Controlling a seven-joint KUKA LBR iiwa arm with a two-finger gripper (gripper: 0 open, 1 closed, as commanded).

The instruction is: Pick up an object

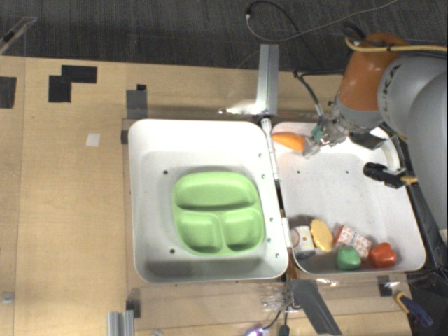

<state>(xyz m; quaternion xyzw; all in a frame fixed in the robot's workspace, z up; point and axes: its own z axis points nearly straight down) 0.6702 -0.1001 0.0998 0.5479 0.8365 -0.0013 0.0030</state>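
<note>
Orange carrot-looking object lying in the far left corner of the right bin, tool right beside it. Can't tell the tool's state. Green divided tray sitting in the left bin.

Dark grey carpet floor along the top of the frame. Black cable looping over it at upper right. Light wooden bench below, filling the left side. Black square marks at upper left. Small pale tag just below them. Metal post standing at top middle.
</note>
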